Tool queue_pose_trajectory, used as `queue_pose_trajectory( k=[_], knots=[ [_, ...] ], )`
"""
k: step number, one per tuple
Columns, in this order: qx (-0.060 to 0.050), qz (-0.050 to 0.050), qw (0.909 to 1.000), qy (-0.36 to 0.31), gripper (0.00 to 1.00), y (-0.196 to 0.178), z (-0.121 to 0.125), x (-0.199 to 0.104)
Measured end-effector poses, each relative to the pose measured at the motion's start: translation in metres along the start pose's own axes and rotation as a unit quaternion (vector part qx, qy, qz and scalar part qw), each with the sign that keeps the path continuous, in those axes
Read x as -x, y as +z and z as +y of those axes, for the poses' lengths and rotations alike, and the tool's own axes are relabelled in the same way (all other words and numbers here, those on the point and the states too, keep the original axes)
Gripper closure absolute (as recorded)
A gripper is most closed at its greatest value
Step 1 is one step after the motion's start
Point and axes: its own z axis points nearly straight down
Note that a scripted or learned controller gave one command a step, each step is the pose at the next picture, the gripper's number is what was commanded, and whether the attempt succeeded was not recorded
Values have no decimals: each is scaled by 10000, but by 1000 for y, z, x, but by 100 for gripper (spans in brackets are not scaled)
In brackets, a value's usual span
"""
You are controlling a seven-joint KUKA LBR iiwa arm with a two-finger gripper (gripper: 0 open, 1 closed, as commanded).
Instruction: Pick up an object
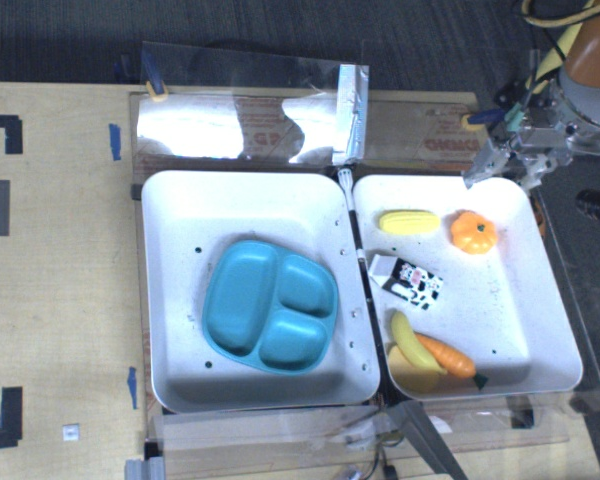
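The right bin (540, 308) holds a yellow corn-like piece (408, 222), a small orange pumpkin (474, 231), a black-and-white patterned box (411, 281), a banana (411, 344) and a carrot (448, 355). The gripper (510, 165) hangs over the far right corner of this bin, up and to the right of the pumpkin and apart from it. Nothing shows between its fingers.
The left bin (170, 218) carries a blue divided plate (270, 305). A shiny clear panel (250, 118) stands behind the left bin. Yellow and blue cables (560, 8) run along the arm at the top right.
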Motion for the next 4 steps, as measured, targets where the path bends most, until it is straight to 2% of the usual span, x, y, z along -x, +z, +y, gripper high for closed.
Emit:
queue_pose_trajectory(
  k=[1, 2, 3, 4],
  knots=[
    [0, 0, 10000, 0, 0, 0, 0, 0],
    [-45, 4, 9994, 329, 0, 152, -6, 25],
    [24, 33, 9996, 295, 0, 185, 20, 50],
    [44, 11, 9996, 287, 100, 174, 21, 51]
  ],
)
